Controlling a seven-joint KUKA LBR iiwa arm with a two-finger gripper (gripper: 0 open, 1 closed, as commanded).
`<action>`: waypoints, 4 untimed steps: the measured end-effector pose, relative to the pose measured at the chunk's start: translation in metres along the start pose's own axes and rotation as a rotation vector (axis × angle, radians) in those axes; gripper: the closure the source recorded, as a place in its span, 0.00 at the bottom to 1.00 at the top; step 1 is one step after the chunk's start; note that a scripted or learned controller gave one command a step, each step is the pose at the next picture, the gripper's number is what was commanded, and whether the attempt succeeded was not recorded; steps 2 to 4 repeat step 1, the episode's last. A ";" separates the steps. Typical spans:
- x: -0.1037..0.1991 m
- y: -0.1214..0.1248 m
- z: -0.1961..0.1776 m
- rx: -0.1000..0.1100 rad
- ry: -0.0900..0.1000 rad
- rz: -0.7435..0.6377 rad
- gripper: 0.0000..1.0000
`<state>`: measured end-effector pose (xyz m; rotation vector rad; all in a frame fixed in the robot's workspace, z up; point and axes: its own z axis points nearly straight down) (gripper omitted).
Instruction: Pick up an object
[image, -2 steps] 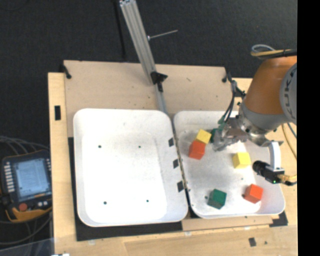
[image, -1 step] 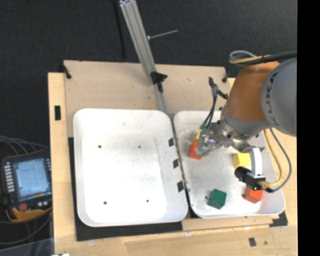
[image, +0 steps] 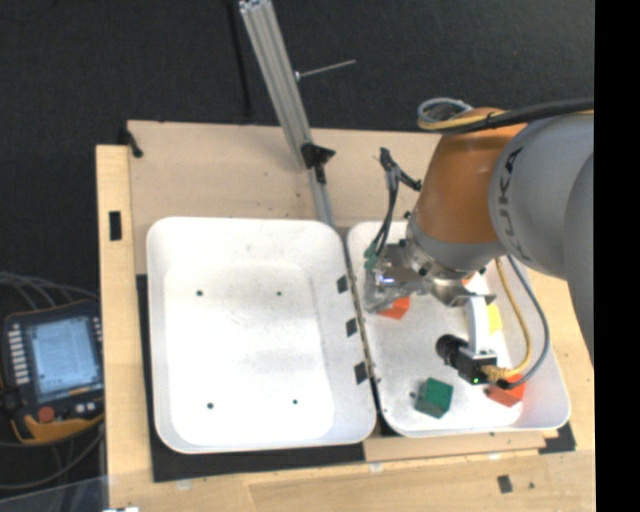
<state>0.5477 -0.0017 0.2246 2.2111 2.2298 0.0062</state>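
Orange block (image: 394, 309) just under end effector (image: 383, 287), right-hand bin (image: 424, 350); open or closed, can't tell. Green block (image: 433, 397) apart.

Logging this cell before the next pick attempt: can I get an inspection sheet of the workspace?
Surface: pale wooden bench bearing left white bin and right white bin.
Job's things: in the right bin, small orange block by the tool, green block, orange-red block at the view's lower-right corner.
Clutter: nothing seen.
Grippers: tool low at right bin's left side.
Cables: grey cables by handheld screen pendant.
Surroundings: pendant left of bench; slanted metal rail behind.
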 end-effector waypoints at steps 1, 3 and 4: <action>0.058 -0.005 -0.011 0.000 0.001 -0.001 1.00; 0.058 -0.005 -0.011 0.000 0.001 -0.001 1.00; 0.058 -0.005 -0.011 0.000 0.001 -0.001 1.00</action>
